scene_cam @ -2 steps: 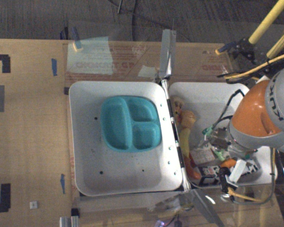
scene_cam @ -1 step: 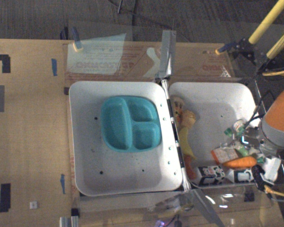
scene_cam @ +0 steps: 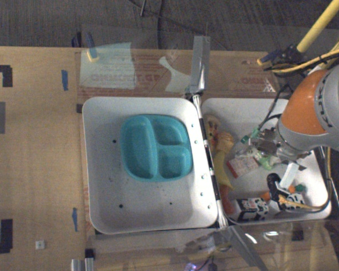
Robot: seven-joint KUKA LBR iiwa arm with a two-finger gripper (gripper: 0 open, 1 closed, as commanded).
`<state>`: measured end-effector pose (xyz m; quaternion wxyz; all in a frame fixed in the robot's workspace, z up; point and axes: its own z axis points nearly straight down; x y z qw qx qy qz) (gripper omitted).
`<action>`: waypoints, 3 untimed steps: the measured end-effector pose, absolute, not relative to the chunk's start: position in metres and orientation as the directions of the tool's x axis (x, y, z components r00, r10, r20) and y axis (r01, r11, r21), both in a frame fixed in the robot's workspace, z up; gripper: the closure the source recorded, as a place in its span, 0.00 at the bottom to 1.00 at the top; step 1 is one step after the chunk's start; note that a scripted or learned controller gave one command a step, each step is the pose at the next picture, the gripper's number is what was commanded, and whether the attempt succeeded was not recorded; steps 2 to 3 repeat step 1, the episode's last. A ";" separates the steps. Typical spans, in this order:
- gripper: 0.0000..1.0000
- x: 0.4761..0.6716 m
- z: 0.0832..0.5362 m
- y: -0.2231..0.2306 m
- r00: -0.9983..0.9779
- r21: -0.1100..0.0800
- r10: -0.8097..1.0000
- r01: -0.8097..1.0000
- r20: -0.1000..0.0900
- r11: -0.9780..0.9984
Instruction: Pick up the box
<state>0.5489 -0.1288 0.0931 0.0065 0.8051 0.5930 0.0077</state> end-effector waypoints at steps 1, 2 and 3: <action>0.00 0.605 0.091 -0.099 0.742 0.012 0.671 0.671 -0.001 -0.742; 0.00 0.605 0.091 -0.099 0.742 0.012 0.671 0.671 -0.001 -0.742; 0.00 0.605 0.091 -0.099 0.742 0.012 0.671 0.671 -0.001 -0.742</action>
